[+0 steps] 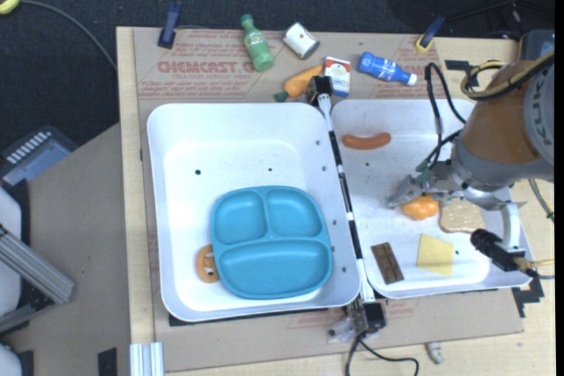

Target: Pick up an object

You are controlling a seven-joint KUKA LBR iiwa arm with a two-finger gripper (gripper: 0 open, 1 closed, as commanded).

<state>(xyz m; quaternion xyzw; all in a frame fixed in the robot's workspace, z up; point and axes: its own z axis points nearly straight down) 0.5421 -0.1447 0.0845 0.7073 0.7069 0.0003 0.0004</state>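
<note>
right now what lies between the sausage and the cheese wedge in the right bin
In the camera view, the orange fruit lies between the sausage and the cheese wedge, with the gripper right at it.

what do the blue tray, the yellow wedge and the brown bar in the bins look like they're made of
The blue tray looks like moulded plastic: uniform colour, smooth semi-matte surface, rounded compartments. The yellow wedge looks like a toy cheese slice, probably plastic or foam; flat matte colour, so I can't settle which. The brown bar is dark and flat, perhaps toy chocolate in plastic; too small to be sure.

Tray (269,240) in left bin (176,145); sausage (365,139), cheese (435,254) in right bin (397,114)
</note>
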